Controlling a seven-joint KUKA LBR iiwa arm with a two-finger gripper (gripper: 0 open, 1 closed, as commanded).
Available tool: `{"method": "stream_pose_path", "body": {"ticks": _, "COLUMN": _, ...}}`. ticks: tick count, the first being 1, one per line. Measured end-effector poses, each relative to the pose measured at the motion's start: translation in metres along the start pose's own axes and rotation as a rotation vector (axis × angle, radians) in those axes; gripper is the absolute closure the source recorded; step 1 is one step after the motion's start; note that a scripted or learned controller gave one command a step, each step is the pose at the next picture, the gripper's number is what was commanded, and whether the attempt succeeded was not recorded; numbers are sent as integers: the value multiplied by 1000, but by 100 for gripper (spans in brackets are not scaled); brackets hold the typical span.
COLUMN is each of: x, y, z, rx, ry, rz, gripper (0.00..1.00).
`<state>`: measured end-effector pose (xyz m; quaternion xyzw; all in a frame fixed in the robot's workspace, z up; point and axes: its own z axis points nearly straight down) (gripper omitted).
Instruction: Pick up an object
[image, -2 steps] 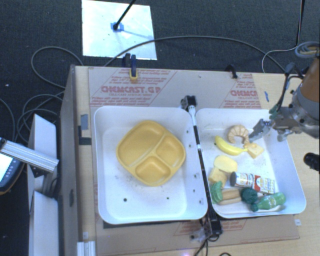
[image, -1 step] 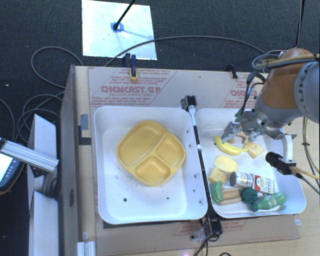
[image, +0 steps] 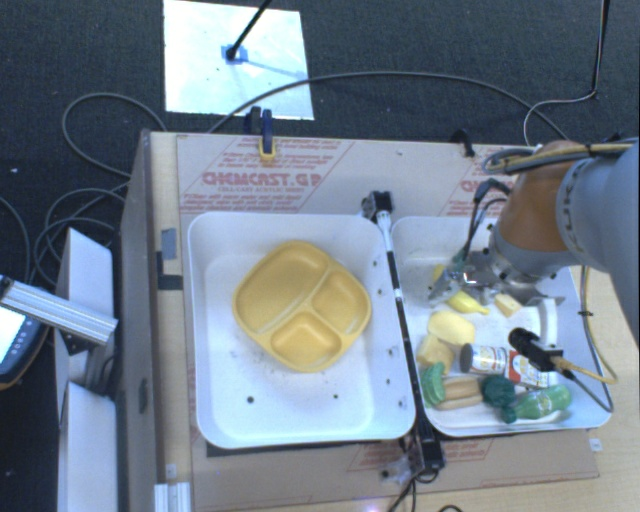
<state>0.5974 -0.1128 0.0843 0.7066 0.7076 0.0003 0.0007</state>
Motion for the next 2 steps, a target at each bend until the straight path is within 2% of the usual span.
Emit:
{"method": "stream_pose_path", "body": {"ticks": 1, "x": 0, "y": 1, "z": -11, "rx": -2, "ry": 0, "rz": -1, "gripper": 100}}
{"method": "stream_pose_path", "body": {"ticks": 2, "x": 83, "y": -25, "z": -101, "rx": -2, "ry": 1, "rz": -2, "gripper": 100}}
